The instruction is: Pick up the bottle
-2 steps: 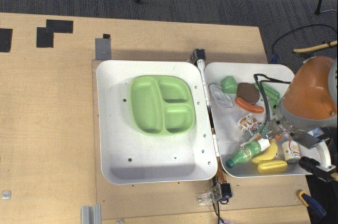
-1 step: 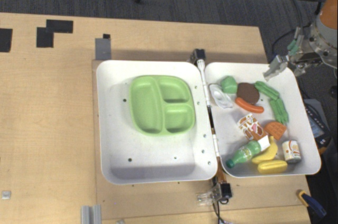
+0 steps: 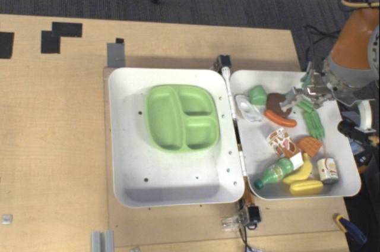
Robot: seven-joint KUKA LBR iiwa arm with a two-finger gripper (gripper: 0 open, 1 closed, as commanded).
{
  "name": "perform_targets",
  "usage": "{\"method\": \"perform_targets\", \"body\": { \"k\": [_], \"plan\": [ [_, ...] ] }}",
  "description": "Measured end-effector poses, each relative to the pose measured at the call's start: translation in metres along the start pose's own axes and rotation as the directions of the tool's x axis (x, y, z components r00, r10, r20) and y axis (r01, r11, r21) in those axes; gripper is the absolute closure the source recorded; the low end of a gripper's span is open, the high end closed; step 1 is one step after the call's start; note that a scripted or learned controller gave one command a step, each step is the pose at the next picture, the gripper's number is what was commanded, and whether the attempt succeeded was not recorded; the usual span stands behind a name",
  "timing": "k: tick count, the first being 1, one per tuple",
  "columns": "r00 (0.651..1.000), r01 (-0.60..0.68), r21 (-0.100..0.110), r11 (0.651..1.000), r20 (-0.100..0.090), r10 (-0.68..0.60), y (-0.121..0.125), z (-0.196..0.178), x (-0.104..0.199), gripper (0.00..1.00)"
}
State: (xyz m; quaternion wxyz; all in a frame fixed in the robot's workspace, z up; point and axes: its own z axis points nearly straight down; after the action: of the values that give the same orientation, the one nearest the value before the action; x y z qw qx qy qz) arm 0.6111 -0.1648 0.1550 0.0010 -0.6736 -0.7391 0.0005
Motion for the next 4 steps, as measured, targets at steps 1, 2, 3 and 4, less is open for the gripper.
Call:
{"method": "perform_targets", "body": {
  "k": [1,2,3,4],
  "plan": [
    [1.000,-0.021,-0.006,1.000,0.001,0.021,-0.004,0.061,-0.034,0.00],
    [1.000,-0.019,-0.009,1.000,0.002,0.019,-0.003,0.050,-0.033,1.00],
    [0.992,-0.128,-0.007,0.992,0.001,0.128,-0.064,-0.056,0.010,1.00],
    [0.985,-0.170,-0.004,0.985,0.001,0.170,-0.123,-0.078,0.013,1.00]
  ]
}}
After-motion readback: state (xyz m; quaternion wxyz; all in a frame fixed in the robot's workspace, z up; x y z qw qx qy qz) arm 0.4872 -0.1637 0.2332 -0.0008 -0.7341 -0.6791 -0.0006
